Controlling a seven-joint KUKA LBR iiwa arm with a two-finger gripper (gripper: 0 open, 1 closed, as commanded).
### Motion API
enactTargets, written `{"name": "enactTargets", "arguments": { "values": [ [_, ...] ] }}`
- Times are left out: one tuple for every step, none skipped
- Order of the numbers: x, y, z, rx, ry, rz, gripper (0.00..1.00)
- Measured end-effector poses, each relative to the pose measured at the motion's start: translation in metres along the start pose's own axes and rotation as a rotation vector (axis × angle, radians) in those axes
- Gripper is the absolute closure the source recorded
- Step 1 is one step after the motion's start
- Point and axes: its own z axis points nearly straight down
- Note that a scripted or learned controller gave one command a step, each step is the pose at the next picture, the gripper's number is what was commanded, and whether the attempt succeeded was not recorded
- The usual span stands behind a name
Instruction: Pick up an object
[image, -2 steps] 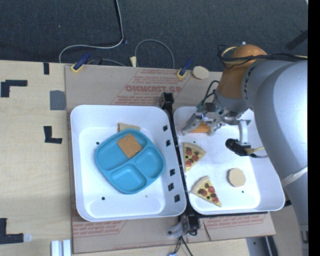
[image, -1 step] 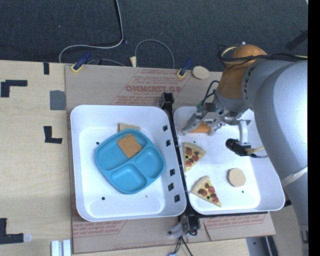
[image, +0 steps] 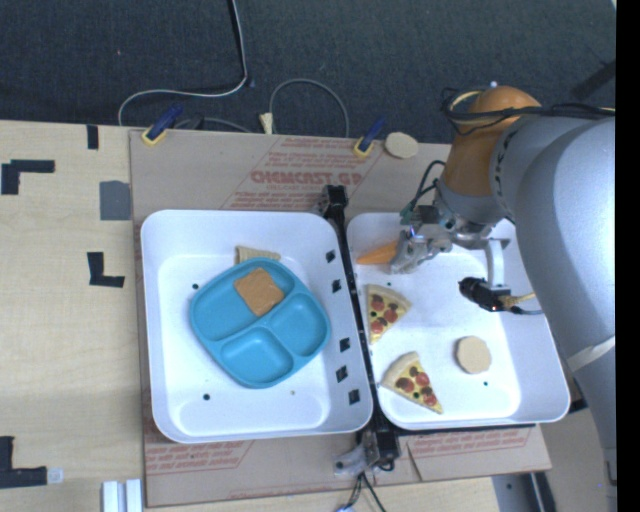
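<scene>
Right bin (image: 535, 395), far left part: an orange wedge (image: 376, 255) lies flat, just beside the wall shared with the left bin. The arm (image: 478, 170) reaches in from the right, and the jaws hang at the wedge's right end. From my station I cannot tell whether they are spread, pressed together or pinching the wedge, nor whether they touch it.

Same bin, nearer: one pizza slice (image: 383, 310) sits by the left wall, just near of the wedge. A second pizza slice (image: 414, 381) lies toward the near edge. A round tan disc (image: 472, 354) lies to its right. All three are apart from one another.

Left bin (image: 165, 330): a blue divided plate (image: 270, 340) sits in the middle, with a tan square (image: 259, 291) in its far compartment. A tan slab (image: 252, 255) shows at the plate's far rim, partly hidden by it.

Both bins stand on a cardboard sheet (image: 290, 180) on the worktop (image: 60, 330). A second round disc (image: 401, 145) lies at the sheet's far edge, outside the bins.
</scene>
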Motion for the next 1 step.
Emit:
{"name": "enactTargets", "arguments": {
  "values": [
    [0.0133,-0.0746,-0.0145,-0.033,0.003,0.001,1.00]
  ]
}}
